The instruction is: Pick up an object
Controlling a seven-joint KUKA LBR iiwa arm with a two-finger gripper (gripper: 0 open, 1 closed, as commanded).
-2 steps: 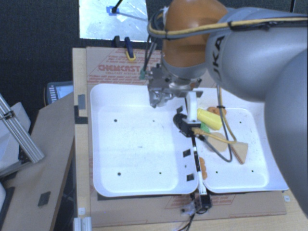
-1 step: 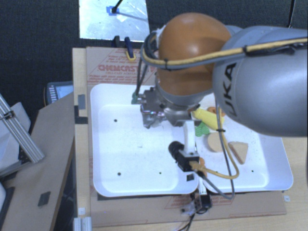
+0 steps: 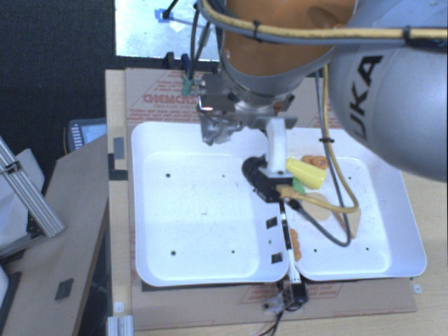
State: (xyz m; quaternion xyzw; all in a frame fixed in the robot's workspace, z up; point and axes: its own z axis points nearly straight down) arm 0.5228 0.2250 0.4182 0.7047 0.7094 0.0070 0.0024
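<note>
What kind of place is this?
Probably a robot lab. A big grey and orange robot arm hangs over two white bins on a bench, with cables and small toys.

The desk (image 3: 77, 187) is a pale wooden surface running from the left of the frame under the bins, and on it lies a flat sheet of brown cardboard (image 3: 157, 98) printed with red lettering, its edge showing at the top and along the bottom. Directly on the cardboard rest two shallow white bins, side by side and touching at the centre: the left bin (image 3: 196, 215) and the right bin (image 3: 378, 236).
</note>
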